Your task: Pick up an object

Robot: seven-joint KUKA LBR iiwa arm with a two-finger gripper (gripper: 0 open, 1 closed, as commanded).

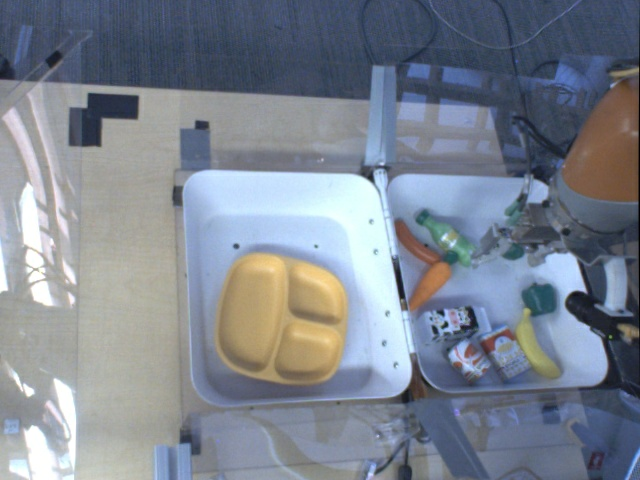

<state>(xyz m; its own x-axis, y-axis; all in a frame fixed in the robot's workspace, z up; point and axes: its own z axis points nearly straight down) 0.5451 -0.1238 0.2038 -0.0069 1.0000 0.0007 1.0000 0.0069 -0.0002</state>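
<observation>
Banana (pixel 536 345) below fingers | gripper (pixel 497 240) beside green bottle (pixel 446 237), finger state unclear | step: approach | next: descend, close on bottle

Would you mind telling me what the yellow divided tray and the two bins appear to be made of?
The yellow divided tray looks like moulded plastic, matte: rounded, seamless compartments with soft highlights. The left bin and right bin look like white plastic with a slight sheen, though painted metal cannot be ruled out.

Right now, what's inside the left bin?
The left bin holds one yellow divided tray with three compartments, lying flat on the floor of the bin. Nothing sits in the compartments. The bin floor under the tray is covered, so anything beneath it is hidden.
</observation>
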